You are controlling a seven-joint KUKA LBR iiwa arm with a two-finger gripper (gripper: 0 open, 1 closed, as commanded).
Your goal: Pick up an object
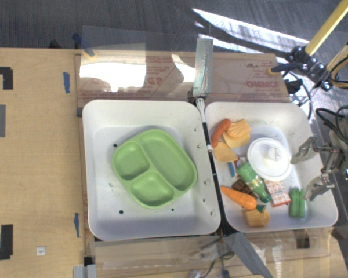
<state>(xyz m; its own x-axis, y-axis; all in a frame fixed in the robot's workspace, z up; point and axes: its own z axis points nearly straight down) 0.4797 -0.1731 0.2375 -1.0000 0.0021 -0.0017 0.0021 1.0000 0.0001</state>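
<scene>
My gripper [311,169] hangs over the right rim of the right bin [290,119], open, with bare white bin between its fingers. To its left stands a white round cup [269,157]. A small green block [296,203] lies just below and left of the lower fingertip [314,190]. Further left are a green bottle [255,181], a red and white packet [276,193], an orange carrot [239,197], a yellow block [257,218], two tan bread-like pieces [239,133] and a red-orange piece [220,130].
The left bin [104,120] holds a green divided plate [155,168]. A metal divider [210,155] separates the bins. Cables and a yellow pole [330,22] crowd the upper right. Cardboard [29,155] covers the bench to the left.
</scene>
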